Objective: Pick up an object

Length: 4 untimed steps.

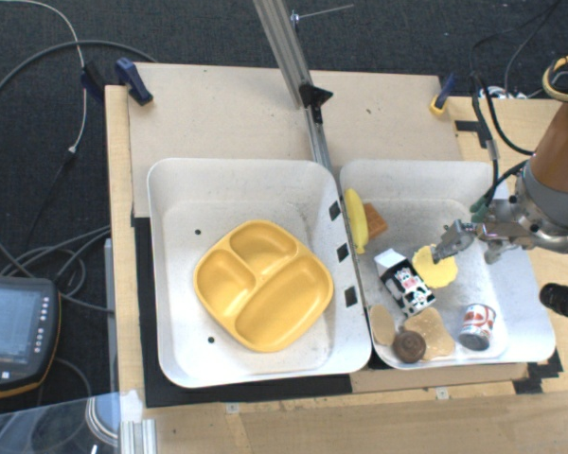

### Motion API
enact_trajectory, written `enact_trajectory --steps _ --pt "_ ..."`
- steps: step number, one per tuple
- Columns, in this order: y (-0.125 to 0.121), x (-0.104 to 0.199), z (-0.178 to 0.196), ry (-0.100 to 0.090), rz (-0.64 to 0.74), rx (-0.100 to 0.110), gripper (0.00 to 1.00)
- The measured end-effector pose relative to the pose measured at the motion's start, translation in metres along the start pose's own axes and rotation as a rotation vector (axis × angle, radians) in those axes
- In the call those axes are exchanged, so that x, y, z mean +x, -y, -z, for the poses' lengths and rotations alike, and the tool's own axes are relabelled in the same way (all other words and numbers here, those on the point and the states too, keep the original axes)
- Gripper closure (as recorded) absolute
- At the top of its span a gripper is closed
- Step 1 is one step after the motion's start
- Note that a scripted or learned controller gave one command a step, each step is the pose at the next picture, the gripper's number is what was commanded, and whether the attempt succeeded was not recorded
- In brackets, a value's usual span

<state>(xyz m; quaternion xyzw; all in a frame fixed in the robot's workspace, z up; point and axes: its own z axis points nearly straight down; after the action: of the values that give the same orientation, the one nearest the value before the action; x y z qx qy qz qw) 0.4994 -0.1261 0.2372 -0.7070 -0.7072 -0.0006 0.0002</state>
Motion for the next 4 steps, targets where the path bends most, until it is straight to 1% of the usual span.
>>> enact_trajectory --steps 1,2,3,4 --pt "-0.035 0.022 -0.089 -0.002 0.002 0.009 0.00" --pt "-0.037 0.021 -0.074 -0.001 0.001 0.000 1.00" --pt "-0.071 0.001 -0.095 0.001 0.001 -0.001 1.00" --pt "-0.102 0.025 0.029 0.002 0.004 -0.011 1.00"
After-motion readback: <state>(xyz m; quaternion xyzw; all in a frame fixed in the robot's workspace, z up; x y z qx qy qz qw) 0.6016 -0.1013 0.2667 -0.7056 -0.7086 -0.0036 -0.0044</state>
